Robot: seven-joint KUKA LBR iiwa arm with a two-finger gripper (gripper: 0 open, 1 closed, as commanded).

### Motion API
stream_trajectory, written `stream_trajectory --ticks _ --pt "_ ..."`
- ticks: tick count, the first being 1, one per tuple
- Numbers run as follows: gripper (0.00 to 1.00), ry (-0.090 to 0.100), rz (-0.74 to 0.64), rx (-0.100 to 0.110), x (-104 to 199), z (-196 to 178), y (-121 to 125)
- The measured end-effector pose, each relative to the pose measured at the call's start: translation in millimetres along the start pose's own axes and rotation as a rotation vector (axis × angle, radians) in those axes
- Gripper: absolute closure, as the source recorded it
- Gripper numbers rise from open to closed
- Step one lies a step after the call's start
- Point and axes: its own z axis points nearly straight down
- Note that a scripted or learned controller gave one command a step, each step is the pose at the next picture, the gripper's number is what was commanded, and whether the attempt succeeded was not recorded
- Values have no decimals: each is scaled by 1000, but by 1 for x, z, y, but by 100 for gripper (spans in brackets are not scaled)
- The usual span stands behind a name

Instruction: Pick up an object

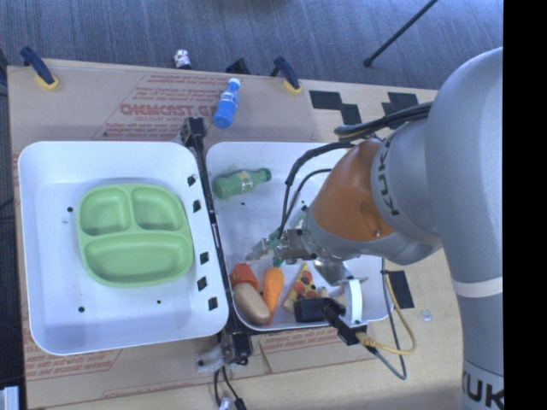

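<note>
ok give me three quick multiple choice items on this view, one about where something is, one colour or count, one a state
1. Where is the green divided tray?
A. left bin
B. right bin
C. on the cardboard outside the bins

2. What colour is the bottle lying outside the bins?
A. red
B. blue
C. yellow

3. How does the green bottle in the right bin sit?
A. upright
B. lying on its side
C. held between the fingers of the tool

Answers: 1 A, the tray rests in the left bin. 2 B, it is blue with a white cap. 3 B, it lies flat near the bin's far edge, apart from the tool.
</note>
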Motion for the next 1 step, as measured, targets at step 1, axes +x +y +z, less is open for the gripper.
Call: stream_trajectory --ticks 1 --pt "0 6 -4 5 -5 1 -1"
